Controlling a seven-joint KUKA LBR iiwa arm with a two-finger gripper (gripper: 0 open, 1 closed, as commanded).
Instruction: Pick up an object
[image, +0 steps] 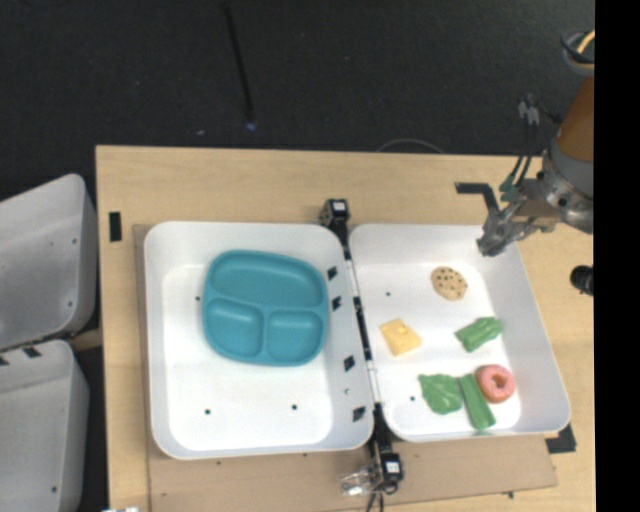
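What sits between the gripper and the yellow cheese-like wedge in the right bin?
In the camera view, the round speckled cookie lies roughly between the gripper and the yellow wedge, slightly right of that line. The rest is bare white bin floor.

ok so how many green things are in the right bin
3: a green piece at mid-right, a flat green piece near the front, and a green stick beside it, touching the pink donut.

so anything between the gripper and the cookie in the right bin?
Nothing visible. The gripper sits at the right bin's far right corner, and the cookie lies just below and left of it on bare white floor. The cheese wedge and green pieces lie nearer the camera, off that line.
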